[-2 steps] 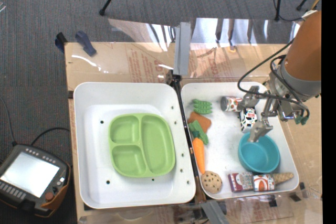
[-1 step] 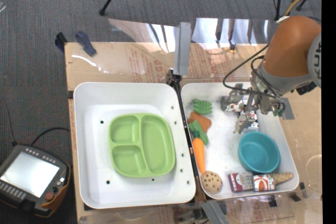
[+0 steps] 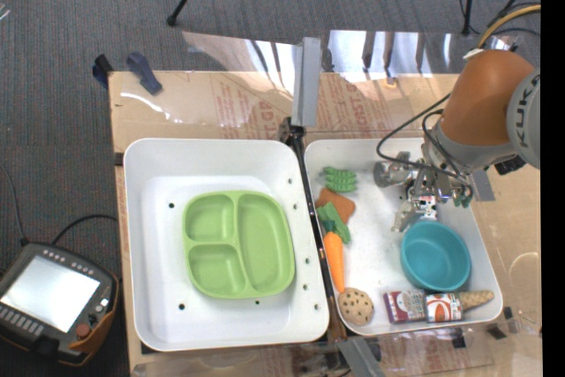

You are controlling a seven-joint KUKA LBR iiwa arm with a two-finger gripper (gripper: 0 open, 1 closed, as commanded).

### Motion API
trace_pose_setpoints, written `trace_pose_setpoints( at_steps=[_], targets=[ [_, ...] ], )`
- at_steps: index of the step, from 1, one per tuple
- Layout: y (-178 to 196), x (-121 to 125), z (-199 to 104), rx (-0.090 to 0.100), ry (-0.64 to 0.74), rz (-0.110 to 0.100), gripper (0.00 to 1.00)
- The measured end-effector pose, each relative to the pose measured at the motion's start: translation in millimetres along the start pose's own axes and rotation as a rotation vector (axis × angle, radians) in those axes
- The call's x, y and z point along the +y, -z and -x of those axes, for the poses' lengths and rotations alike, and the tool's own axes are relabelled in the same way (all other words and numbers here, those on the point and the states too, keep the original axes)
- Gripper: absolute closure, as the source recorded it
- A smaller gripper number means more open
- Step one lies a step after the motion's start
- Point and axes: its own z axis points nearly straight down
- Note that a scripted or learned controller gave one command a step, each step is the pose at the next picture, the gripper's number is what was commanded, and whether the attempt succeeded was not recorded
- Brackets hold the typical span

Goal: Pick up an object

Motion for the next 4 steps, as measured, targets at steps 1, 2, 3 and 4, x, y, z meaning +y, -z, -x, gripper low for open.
trace_pose_setpoints(
  at_steps=[1,2,3,4],
  targets=[
    [-18.4,-44.0,-87.8,0.001,-0.019,0.001,0.00],
    [-17.2,-38.7,-23.6,-0.003,-0.057,0.000,0.00],
    [-17.3,28.7,13.5,-0.003,0.046,0.001,0.00],
    [-16.3,90.6,0.4,-0.004,-0.073,-0.004,0.00]
  ],
)
